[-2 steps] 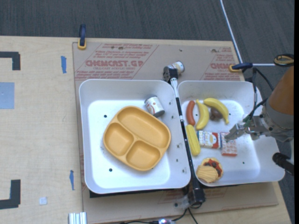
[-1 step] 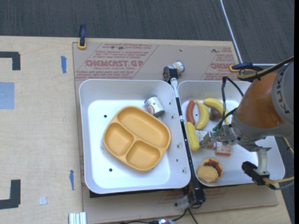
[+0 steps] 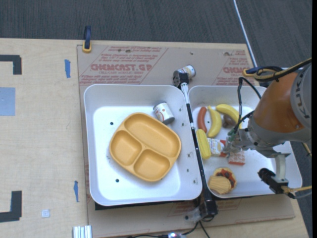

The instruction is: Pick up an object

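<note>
Jaws: the jaws (image 3: pixel 234 142) are low over the right bin (image 3: pixel 293 168), at the end of the grey arm (image 3: pixel 280 114) with its orange band, which comes in from the right. How wide they stand, and whether anything is between them, cannot be told; the wrist covers them.
Packet: a small white and red packet (image 3: pixel 237 157) lies just below the jaws, touching or nearly touching; I cannot tell which.
Second packet: a white wrapper (image 3: pixel 215 146) sits just left of the jaws.
Corn cob: a yellow corn cob (image 3: pixel 203 143) lies further left of the jaws, along the bin's left wall.
Bananas: two yellow bananas (image 3: pixel 221 116) lie above and left of the jaws; one curves down towards the wrapper.
Hot dog sausage: a red sausage (image 3: pixel 201 118) lies left of the bananas, above the corn cob.
Burger: a toy burger (image 3: pixel 222 180) sits below and left of the jaws, near the bin's front edge.
Left bin: the left bin (image 3: pixel 99 133) is well left of the jaws; it holds a yellow divided plate (image 3: pixel 144 146) and a small tin can (image 3: pixel 163 112) on its side just above the plate.
Table: both bins rest on a brown board (image 3: pixel 124 66) on the table (image 3: pixel 39 148).
</note>
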Tool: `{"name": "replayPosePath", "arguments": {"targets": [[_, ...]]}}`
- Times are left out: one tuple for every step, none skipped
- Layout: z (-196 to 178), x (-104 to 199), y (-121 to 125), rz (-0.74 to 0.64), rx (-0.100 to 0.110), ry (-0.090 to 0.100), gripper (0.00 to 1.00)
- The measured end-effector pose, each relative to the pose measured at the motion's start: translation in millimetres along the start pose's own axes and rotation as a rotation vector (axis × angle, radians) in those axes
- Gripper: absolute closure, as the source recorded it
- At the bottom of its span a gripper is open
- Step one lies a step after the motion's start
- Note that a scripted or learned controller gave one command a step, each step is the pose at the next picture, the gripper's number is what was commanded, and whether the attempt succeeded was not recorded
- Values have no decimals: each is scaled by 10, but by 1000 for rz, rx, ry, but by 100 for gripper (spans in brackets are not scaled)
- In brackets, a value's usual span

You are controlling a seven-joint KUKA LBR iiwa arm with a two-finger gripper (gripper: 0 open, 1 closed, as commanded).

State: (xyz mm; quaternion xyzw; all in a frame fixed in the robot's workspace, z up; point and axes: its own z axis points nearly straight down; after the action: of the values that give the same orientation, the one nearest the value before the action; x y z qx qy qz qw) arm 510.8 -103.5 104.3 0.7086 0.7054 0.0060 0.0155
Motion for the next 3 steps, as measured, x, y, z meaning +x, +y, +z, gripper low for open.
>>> {"name": "replayPosePath", "arguments": {"targets": [[7,2,-5,0,2,0,0],[-102,1,15,0,-4,-1,100],[-101,1,14,0,-4,-1,0]]}}
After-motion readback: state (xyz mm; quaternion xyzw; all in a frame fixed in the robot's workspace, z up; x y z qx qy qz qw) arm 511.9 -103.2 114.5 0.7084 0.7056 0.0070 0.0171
